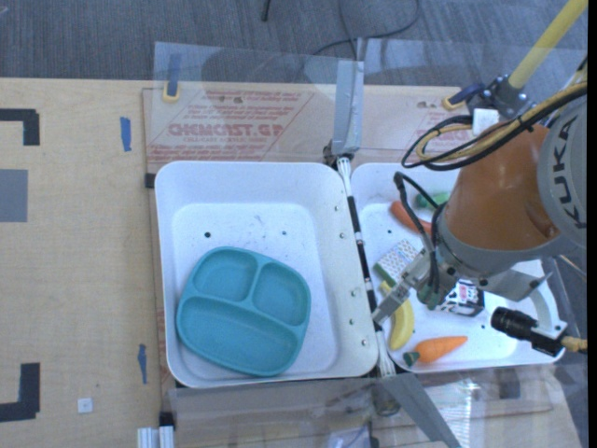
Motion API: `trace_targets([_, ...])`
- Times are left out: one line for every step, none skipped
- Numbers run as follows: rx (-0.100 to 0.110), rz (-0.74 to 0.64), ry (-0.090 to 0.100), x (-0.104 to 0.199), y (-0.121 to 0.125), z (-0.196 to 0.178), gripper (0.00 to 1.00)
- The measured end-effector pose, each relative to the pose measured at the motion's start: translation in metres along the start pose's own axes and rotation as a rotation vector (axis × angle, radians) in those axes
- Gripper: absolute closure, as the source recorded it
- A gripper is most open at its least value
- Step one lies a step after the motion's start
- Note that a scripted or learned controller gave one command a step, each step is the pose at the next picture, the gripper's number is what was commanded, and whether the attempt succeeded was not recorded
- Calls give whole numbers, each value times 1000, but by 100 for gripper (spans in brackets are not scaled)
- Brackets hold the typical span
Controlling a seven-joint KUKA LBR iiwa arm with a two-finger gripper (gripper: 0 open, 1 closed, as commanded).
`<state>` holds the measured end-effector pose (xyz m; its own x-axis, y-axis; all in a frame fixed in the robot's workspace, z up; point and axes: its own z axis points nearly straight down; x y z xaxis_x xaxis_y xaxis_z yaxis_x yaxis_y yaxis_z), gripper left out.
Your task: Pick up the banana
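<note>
My end effector [396,299] hangs low over the right bin [485,351], its grip state unclear to me, touching the banana [403,325], which lies lengthwise near-to-far beside a carrot [438,348].

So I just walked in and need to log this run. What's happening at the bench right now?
A grey and orange arm reaches from the right into the right bin, its tool low over the banana near the bin's front left. Whether it has a hold on the banana cannot be told from here. Two carrots lie in the same bin. The left bin holds a teal divided plate.
</note>
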<state>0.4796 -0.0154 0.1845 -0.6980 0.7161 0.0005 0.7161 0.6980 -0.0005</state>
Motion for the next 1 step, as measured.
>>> trace_targets([-9,163,-10,-80,-73,95,0])
